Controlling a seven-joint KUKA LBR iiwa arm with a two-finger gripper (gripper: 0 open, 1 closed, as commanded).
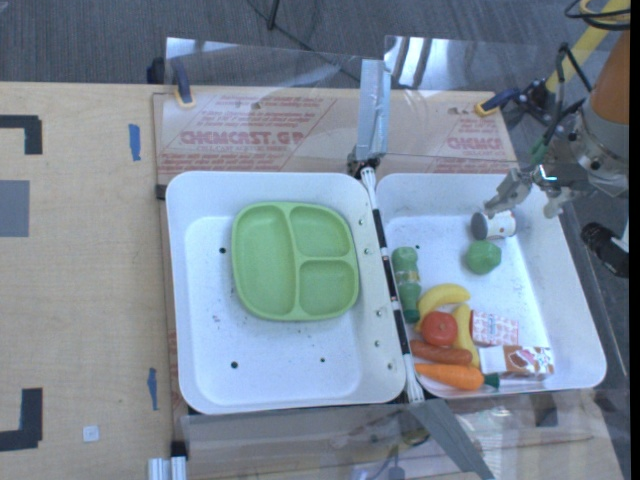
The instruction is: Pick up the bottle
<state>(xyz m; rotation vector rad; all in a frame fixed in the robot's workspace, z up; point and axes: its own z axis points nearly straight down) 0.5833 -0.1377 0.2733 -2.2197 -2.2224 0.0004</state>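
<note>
The bottle (406, 280) is green with a clear lower body. It lies along the left wall of the right bin (580, 308), pointing toward the near edge. My gripper (529, 199) hovers over the far right part of that bin, well to the right of the bottle and farther back. Its fingers (505, 194) are spread open with nothing between them. The left finger points down toward a small grey and white cylinder (493, 226).
A green ball-like fruit (483, 257) lies just below the cylinder. Next to the bottle are a banana (445, 296), a tomato (438, 328), a carrot (452, 376) and small cartons (510, 346). The left bin (200, 308) holds a green divided plate (295, 260).
</note>
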